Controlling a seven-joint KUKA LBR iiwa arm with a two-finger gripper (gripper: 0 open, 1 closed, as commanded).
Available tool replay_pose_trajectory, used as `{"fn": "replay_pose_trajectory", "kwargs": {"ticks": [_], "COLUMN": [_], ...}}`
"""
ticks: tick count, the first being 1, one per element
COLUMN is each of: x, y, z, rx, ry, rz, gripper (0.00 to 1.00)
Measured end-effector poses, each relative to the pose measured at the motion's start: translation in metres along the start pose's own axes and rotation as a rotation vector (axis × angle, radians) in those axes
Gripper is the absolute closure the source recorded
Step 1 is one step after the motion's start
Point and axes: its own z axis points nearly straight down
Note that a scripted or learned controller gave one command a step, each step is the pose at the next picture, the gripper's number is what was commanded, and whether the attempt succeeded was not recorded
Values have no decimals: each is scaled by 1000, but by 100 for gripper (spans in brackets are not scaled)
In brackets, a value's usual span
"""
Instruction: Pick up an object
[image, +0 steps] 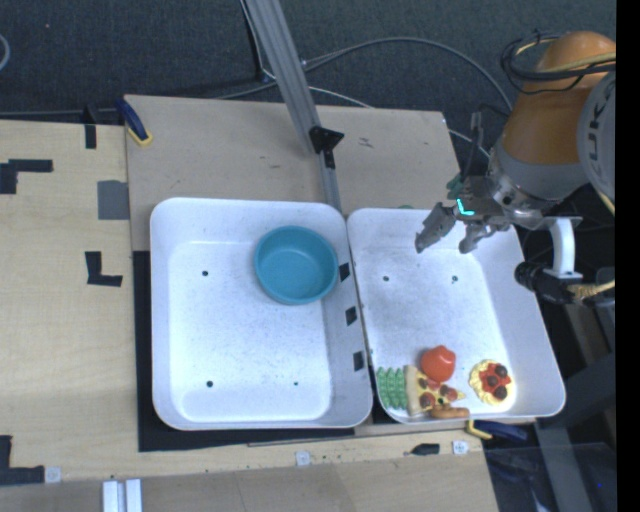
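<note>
Jaws (453, 234) spread apart over the far end of the right bin (520, 330), nothing between them.
A blue bowl (295, 264) sits in the left bin (190, 330), near its far right corner. Toy food (440, 380) lies along the right bin's near edge: a green piece, a red tomato-like piece and a small yellow round one, all well apart from the jaws.

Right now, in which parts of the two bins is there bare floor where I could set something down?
Left bin: bare everywhere in front of and left of the blue bowl, which sits at its far right corner. Right bin: the middle is bare, between the gripper at the far end and the toy food crowding the near edge.
</note>
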Motion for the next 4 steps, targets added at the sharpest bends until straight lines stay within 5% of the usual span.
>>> {"fn": "replay_pose_trajectory", "kwargs": {"ticks": [1, 4], "x": [0, -18], "y": [0, -6], "z": [0, 141], "rx": [0, 5], "ry": [0, 0], "rz": [0, 0], "gripper": [0, 0]}}
